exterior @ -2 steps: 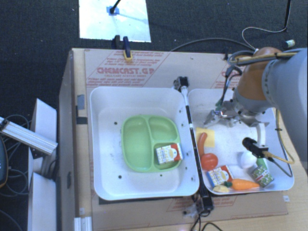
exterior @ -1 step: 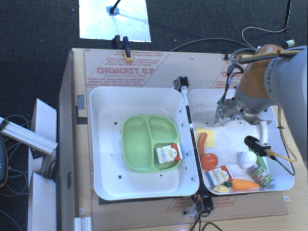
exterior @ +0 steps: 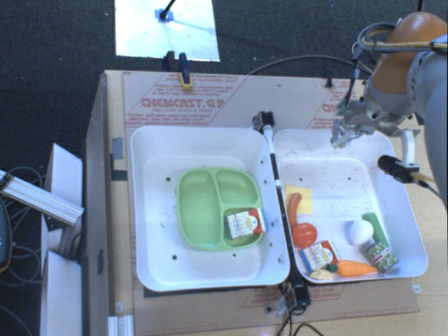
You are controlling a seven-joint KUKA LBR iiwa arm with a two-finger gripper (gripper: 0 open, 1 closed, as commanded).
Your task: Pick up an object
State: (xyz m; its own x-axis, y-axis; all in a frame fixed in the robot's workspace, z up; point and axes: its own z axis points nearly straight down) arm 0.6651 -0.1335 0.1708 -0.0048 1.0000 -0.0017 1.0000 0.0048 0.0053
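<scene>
The gripper [exterior: 346, 133] hung over the right bin's [exterior: 402, 208] far edge; its state could not be told. A white egg [exterior: 360, 231] lay near-right, judged light, smooth, rollable, best pinched across its middle.

A brown counter [exterior: 210, 93] printed with red lettering carries two shallow white bins side by side, the left bin [exterior: 157, 180] and the right bin [exterior: 336, 173], their inner rims touching under a black strip [exterior: 278, 194]. A blue and yellow clamp [exterior: 182, 68] grips the counter's far edge, and beyond it a pale square sheet [exterior: 164, 19] lies on the dark floor [exterior: 49, 47]. At the left edge, white blocks [exterior: 59, 215] stand beside the counter.
</scene>
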